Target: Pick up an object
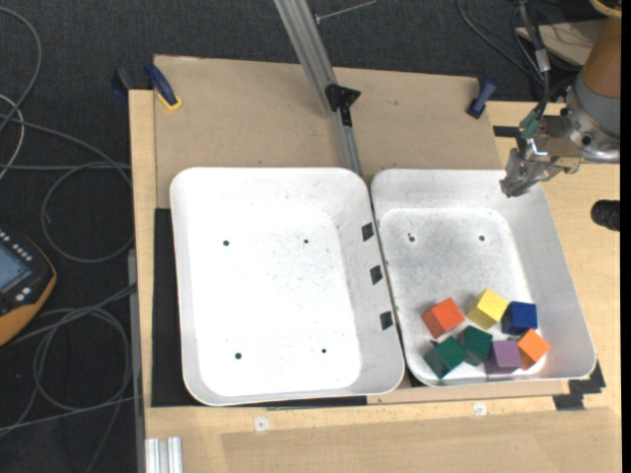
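blocks [482, 335]: heaped in right bin's [552, 264] near corner, likely slid down its slope. gripper [517, 182]: above the bin's far right edge, well apart from them; jaws' state cannot be told.

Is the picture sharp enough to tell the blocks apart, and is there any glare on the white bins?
Camera view: light is even, no strong glare on the right bin; the blocks are slightly soft but their colours separate; the gripper is small and blurred.
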Available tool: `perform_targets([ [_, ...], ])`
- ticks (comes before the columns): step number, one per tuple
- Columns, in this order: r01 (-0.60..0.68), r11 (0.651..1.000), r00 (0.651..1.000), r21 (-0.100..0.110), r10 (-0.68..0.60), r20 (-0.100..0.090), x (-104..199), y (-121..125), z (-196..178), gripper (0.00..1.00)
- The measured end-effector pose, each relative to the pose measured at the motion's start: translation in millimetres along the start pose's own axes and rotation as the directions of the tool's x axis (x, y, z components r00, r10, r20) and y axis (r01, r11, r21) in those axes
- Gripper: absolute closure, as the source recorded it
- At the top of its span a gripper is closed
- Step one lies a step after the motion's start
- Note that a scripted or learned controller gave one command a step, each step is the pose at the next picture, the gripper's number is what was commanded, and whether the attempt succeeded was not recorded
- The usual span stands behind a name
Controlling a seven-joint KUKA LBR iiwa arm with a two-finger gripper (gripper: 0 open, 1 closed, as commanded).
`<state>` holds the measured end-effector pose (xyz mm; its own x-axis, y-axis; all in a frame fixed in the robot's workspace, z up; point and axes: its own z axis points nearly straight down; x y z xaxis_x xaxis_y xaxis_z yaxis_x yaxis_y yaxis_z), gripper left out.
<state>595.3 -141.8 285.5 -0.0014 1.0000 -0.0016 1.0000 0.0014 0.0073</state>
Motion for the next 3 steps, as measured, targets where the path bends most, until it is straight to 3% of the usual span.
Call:
perform_targets([
  [3, 0.005, 1.000, 1.000, 0.010, -0.005, -0.005, 157.8, -51.2, 36.8, 1.00],
])
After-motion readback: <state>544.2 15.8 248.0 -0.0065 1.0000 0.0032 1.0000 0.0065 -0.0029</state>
